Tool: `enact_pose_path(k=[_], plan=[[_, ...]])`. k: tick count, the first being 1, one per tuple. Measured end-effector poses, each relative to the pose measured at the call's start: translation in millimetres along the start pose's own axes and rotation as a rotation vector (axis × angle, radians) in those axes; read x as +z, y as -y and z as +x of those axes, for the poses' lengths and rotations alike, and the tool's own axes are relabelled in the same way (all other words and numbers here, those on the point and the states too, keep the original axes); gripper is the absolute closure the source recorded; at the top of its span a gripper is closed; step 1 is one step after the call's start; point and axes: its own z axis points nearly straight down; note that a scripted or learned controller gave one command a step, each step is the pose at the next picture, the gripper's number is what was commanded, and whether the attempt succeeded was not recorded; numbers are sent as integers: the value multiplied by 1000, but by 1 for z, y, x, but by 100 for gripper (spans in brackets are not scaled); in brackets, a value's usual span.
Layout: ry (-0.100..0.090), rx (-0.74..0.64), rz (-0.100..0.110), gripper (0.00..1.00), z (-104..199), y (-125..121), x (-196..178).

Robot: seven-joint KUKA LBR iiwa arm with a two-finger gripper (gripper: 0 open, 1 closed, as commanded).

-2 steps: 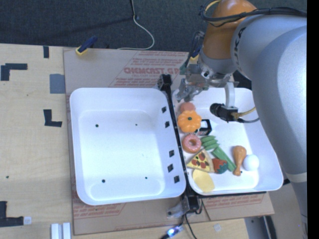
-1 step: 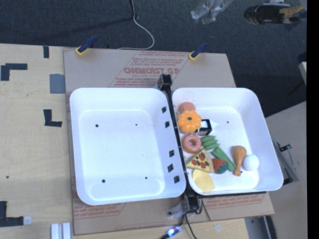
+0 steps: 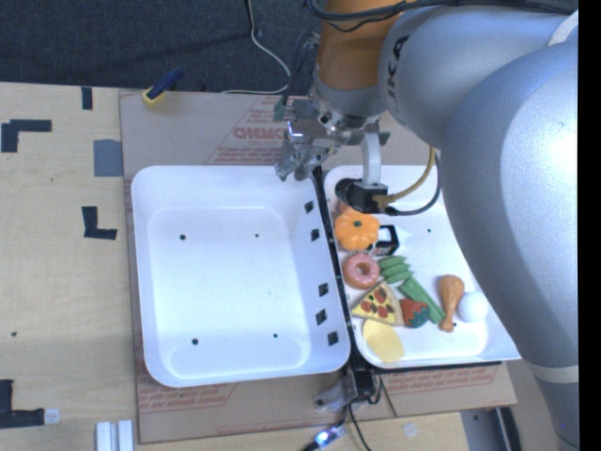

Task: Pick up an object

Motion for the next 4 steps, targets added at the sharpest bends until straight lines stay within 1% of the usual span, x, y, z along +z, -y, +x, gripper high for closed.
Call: enact_pose_path(k=[1, 2, 3, 4], plan=[[0, -3, -11, 100, 49, -7, 63], [-5, -9, -24, 100, 147, -6, -14], [-2, -2, -20, 100, 152, -6, -52], [-2, -1, -20, 100, 151, -5, -101]])
